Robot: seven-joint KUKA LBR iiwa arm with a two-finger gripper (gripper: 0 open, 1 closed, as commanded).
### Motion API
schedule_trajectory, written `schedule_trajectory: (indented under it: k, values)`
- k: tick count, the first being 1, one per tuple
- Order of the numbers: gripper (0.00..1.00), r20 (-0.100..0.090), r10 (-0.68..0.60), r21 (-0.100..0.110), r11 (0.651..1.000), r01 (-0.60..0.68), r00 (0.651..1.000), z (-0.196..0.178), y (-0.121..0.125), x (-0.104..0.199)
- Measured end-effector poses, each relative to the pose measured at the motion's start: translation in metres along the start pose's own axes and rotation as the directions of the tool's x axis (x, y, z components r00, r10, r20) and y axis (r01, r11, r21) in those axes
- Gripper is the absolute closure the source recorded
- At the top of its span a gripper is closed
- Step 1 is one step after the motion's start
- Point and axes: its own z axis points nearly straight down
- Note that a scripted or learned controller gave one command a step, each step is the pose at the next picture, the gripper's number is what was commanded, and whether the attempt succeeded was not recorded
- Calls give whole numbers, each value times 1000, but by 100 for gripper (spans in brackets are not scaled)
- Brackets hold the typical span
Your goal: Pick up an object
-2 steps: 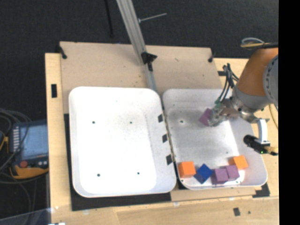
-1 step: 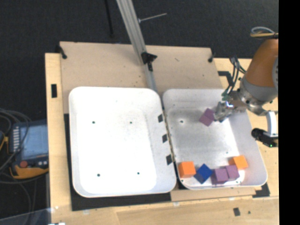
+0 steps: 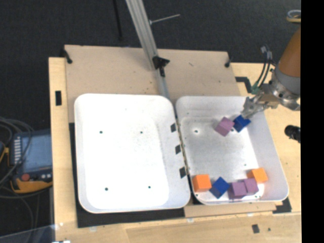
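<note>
I count seven blocks in the right bin (image 3: 263, 135): three purple, two blue, two orange. My gripper (image 3: 251, 107) hangs at the bin's one o'clock, just above the blue block (image 3: 241, 123) touching a purple block (image 3: 224, 126); I cannot tell its finger state. The bin's middle is open floor.

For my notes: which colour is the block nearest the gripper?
Blue block, beside the gripper; camera view.

two white bins (image 3: 124, 151) sit side by side. the blocks number seven: three purple blocks (image 3: 223, 126), two blue blocks (image 3: 241, 123) and two orange blocks (image 3: 202, 182). one gripper (image 3: 251, 107) is there, on one arm (image 3: 288, 70).
</note>
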Motion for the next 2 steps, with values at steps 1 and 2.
schedule_trajectory:
  k: [1,2]
  values:
    - [100,0,-2,0,1000,2,1000,-55,2,-2]
    - [100,-2,-4,7,1000,4,1000,-40,8,54]
